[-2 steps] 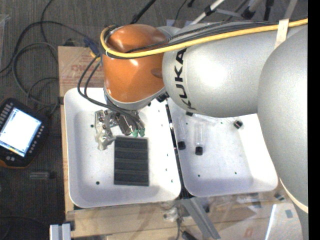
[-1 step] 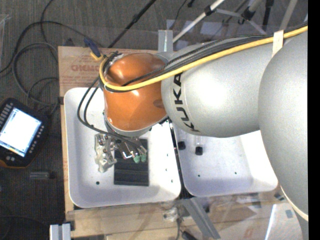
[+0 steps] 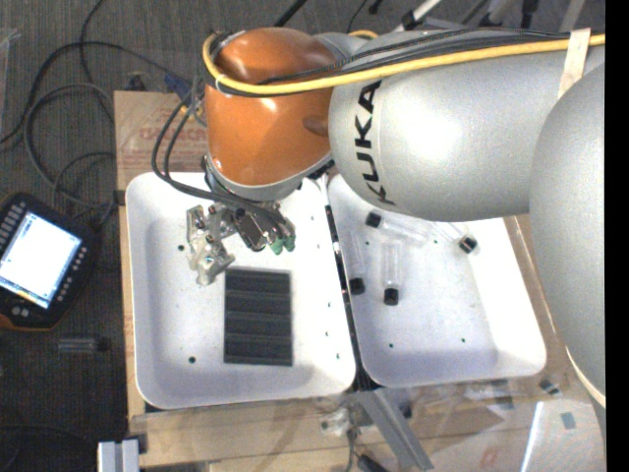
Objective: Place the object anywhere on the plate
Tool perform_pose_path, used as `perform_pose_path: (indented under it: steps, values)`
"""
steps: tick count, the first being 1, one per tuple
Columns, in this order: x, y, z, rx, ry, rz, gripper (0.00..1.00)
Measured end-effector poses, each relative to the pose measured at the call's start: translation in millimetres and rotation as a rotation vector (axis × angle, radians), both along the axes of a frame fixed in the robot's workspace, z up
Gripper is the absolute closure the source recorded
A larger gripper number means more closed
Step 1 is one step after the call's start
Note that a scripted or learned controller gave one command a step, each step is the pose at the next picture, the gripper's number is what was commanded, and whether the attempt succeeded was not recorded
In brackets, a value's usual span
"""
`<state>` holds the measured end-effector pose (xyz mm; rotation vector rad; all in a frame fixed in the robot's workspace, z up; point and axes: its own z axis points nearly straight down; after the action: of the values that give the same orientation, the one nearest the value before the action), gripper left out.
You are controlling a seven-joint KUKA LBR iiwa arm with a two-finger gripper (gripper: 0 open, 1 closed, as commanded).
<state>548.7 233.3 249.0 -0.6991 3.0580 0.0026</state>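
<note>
The dark ribbed plate point(image 3: 258, 315) lies flat in the left bin point(image 3: 157, 362), towards its near side. That leaves its whole top open as a landing spot, and the task allows any part of it.

Just beyond the plate's far left corner hangs the arm's metal tool head point(image 3: 218, 239), pointing down into the same bin. Its jaws are hidden in a tangle of brackets and green fittings, so I cannot tell whether they are wide, narrow or holding anything.

To the right of the plate, across the two bin walls, a few small clear vials with black caps point(image 3: 390, 275) lie scattered on the floor of the right bin point(image 3: 511, 352), well apart from the plate. The task's object is probably one of these, in which case it is not yet placed.

Beyond the plate, the orange band point(image 3: 265, 106) and grey arm point(image 3: 462, 126) loom over both bins. On the floor far to the plate's left sits a lit control pendant point(image 3: 37, 262).
</note>
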Motion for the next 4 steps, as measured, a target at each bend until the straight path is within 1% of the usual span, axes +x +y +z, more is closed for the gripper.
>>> perform_pose_path:
  steps: [1,2,3,4]
  values:
    - [57.2,-0.2,-2.7,-0.001,0.002,0.055,1.0]
    - [50.6,-0.8,-42.9,-0.002,0.002,0.123,1.0]
    - [-21.2,1.9,-35.3,0.001,0.004,0.078,1.0]
    - [31.1,-0.1,14.9,-0.001,0.0,0.13,1.0]
